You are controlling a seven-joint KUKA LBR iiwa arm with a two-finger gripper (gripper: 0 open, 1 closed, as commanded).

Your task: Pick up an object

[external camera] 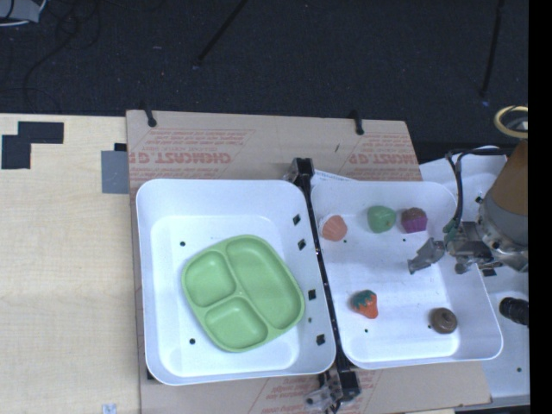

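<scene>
Right bin [470,343] holds the loose pieces: a peach-coloured lump [335,228] at ten o'clock, a green piece [381,218] and a purple one [414,220] side by side at twelve, an orange-and-green piece [366,303] near six, and a brown ring [444,320] at five. The hand [429,255] hangs over the bin's three o'clock side, below the purple piece, touching nothing, gripping nothing; its spread I cannot tell. Left bin [164,222]: a green divided plate [242,292], dead centre.
</scene>
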